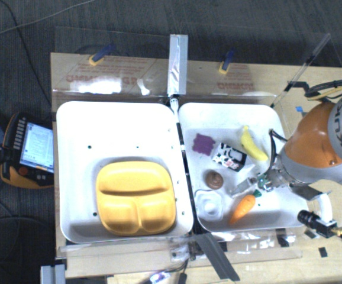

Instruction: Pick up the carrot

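The bench bears two bins [76, 158], one yellow tray [136, 195], one carrot [242, 208], one banana [253, 145] and one purple block [204, 144].

We see the carrot [242, 209], orange and tapered, lying tilted on the floor of the right bin [230, 118] near its front wall, thick end up-right, tip pointing down-left.

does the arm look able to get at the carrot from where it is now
Probably yes: the carrot lies uncovered in the right bin, just below the gripper, and nothing sits between them.
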### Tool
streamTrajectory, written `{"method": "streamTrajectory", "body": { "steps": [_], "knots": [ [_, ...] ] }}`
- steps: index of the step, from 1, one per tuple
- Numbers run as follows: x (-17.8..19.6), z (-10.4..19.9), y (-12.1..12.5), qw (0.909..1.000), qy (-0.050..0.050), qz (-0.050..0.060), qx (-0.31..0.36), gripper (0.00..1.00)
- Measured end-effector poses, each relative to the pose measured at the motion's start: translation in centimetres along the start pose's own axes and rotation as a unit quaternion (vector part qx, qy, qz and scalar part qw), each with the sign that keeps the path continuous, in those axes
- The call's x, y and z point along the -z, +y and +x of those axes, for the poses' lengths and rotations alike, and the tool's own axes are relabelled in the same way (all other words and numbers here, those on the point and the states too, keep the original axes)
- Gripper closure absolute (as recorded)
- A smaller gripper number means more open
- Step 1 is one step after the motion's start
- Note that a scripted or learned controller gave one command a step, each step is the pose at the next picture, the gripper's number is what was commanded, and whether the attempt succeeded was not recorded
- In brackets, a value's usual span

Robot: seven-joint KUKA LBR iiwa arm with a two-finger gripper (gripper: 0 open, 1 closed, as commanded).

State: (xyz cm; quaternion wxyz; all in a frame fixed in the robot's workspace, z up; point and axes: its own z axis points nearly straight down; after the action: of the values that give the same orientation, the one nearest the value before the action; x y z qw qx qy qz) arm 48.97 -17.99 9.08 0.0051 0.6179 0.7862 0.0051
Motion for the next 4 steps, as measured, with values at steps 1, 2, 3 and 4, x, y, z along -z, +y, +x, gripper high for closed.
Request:
{"method": "streamTrajectory", "body": {
  "steps": [1, 2, 3, 4],
  "knots": [
    [0.0, 0.6, 0.1, 0.9998, -0.005, 0.0, -0.02, 0.0],
    [0.1, 0.9, 0.3, 0.9935, -0.006, -0.001, 0.114, 0.0],
    [0.1, 1.1, 0.4, 0.9764, -0.006, -0.001, 0.216, 0.0],
    [0.1, -0.8, -0.2, 0.947, -0.002, 0.001, 0.321, 0.0]
  ]
}}
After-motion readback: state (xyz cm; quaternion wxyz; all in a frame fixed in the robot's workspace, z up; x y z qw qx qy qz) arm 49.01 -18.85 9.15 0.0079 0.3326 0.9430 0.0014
